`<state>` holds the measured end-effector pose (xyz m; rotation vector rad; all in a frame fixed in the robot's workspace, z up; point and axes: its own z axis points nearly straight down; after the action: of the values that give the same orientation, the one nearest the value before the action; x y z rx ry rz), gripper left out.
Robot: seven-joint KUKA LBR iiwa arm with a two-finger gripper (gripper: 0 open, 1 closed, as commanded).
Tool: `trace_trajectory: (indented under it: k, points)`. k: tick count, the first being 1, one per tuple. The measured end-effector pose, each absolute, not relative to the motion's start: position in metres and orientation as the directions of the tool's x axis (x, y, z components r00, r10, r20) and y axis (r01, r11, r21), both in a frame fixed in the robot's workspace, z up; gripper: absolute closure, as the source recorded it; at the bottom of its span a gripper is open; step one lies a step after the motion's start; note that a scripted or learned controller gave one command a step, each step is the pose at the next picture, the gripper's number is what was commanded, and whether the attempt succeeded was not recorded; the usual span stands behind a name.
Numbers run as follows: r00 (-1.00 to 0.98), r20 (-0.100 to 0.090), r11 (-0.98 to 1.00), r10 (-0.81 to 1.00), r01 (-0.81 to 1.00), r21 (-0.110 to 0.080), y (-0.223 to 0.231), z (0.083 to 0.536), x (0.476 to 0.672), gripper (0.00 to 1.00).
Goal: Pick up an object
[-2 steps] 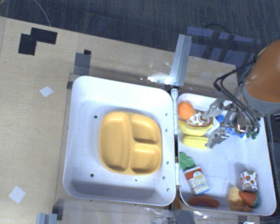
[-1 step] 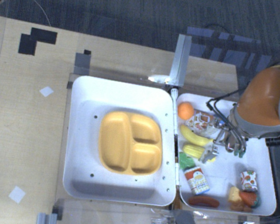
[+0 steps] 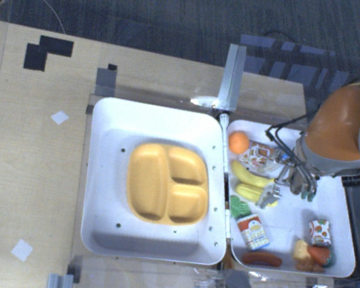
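The gripper [image 3: 269, 199] hangs low over the right bin [image 3: 344, 210], close to its left wall. Its fingers are small and blurred here, so I cannot tell if they are wide, narrow or closed on something.

The nearest object is the banana [image 3: 250, 175], touching or just beside the gripper tip, toward the divider and a little toward the far side. Its long axis runs across, from the divider toward the gripper, slightly slanted. A second, pale yellow-green piece [image 3: 248, 192] lies just beside the tip, under the banana; I cannot say what it is. In my judgement, the coming move depends on closing across the banana's short side.

Farther out, an orange [image 3: 238, 143] and a printed packet [image 3: 256, 157] lie behind the banana. On the near side lies a small carton [image 3: 254, 231], then a red sausage [image 3: 262, 258].

The arm's orange band [image 3: 338, 127] hides part of the bin's far right corner. The left bin [image 3: 100, 182] holds a yellow tray [image 3: 166, 182], well apart.
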<state>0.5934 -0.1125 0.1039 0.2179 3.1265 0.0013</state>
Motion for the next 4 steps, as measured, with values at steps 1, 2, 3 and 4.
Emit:
trace_trajectory:
  k: [1, 2, 3, 4]
  points:
    - [-0.867, -0.007, 0.867, 0.499, 0.499, 0.002, -0.167, 0.099, 0.569, 0.00]
    - [-0.778, 0.000, 0.778, 0.628, 0.628, -0.003, -0.135, 0.088, 0.623, 0.00]
    - [-0.782, -0.021, 0.782, 0.623, 0.623, 0.008, -0.134, 0.103, 0.629, 1.00]
    - [-0.782, 0.001, 0.782, 0.623, 0.623, -0.003, -0.134, 0.099, 0.624, 0.00]
